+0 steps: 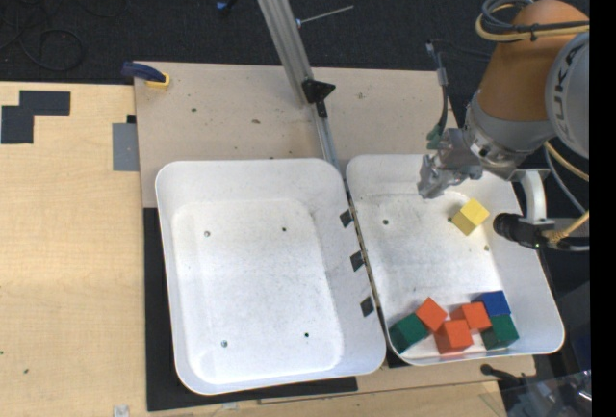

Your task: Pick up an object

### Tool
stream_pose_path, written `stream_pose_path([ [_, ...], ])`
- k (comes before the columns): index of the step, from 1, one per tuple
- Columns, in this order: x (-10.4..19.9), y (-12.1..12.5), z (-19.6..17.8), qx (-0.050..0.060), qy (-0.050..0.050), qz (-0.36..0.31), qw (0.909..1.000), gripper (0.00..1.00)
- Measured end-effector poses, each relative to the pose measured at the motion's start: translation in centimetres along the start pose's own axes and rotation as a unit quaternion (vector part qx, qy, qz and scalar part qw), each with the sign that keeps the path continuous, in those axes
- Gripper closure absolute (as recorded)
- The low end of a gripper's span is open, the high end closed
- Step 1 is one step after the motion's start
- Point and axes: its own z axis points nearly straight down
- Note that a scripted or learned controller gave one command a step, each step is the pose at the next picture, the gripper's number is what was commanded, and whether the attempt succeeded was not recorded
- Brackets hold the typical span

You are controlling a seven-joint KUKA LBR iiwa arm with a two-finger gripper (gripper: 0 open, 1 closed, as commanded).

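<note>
Reaching in from the right, the grey KUKA arm with its orange band hangs its metal two-finger gripper [438,179] over the upper part of the right shallow white plastic bin [414,242]. I cannot tell how the gripper is set at this angle; nothing is visibly pinched in it.

Just beside the gripper, to its lower right, a small yellow cube [470,216] lies alone on the bin floor, turned slightly askew and apart from the gripper.

Along the near edge of the same bin a cluster of small blocks sits packed together: a dark green block [409,332] at the left end, an orange block [432,314] touching it, a second orange block [453,336] just in front, a third orange block [475,315] to the right, a blue block [495,302] behind that, and another dark green block [500,334] at the right end.

The left shallow white plastic bin [192,184] lies alongside, its rim meeting the right bin's. Both rest on the pale wooden surface [231,117], where a slanted aluminium rail [279,20] rises from behind the bins.
</note>
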Motion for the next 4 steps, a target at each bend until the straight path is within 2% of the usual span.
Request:
stream_pose_path([
  [1, 5.2, -2.6, 0.8, 0.001, 0.000, -0.001, 1.0000, 1.00],
  [3, 15.3, -6.3, 1.9, 0.001, 0.000, -0.001, 1.0000, 1.00],
  [4, 19.3, -8.0, 0.2, -0.001, 0.000, -0.001, 1.0000, 1.00],
])
